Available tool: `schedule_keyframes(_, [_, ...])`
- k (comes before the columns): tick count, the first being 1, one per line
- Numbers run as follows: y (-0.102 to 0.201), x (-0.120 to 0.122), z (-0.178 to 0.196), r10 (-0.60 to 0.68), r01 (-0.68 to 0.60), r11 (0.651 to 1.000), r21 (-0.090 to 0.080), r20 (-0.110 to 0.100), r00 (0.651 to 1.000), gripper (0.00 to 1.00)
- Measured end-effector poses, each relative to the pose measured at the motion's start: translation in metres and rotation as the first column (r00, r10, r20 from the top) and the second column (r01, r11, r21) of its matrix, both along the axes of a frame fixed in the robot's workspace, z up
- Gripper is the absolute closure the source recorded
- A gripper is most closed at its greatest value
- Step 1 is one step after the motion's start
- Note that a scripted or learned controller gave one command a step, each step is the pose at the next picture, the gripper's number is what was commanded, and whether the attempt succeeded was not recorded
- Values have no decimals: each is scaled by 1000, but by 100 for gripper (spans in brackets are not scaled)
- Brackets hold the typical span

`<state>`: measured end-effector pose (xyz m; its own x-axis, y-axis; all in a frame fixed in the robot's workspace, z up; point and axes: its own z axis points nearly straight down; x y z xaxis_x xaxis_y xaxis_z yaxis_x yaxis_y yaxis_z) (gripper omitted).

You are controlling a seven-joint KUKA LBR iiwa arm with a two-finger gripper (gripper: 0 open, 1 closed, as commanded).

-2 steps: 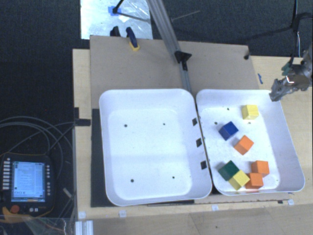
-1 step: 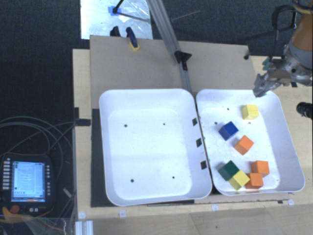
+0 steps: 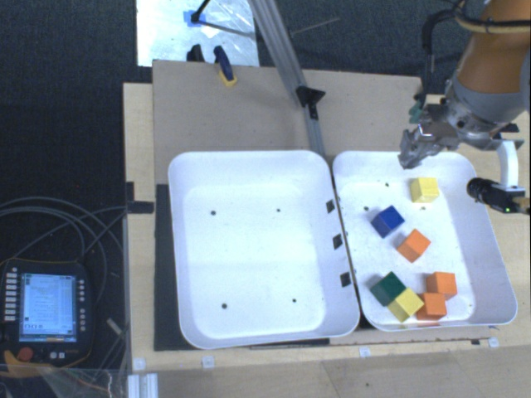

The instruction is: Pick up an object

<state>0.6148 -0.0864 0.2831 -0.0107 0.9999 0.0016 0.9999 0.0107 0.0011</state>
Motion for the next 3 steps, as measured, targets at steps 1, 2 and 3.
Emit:
schedule_keyframes(1, [50, 19, -11, 0, 0, 1000, 0, 2, 1000, 100])
schedule_keyframes(2, [95, 21, -24, -1, 1, 1000, 0, 0, 1000, 100])
schedule_keyframes(3, [149, 34, -19, 1, -1, 1000, 1, 3, 1000, 100])
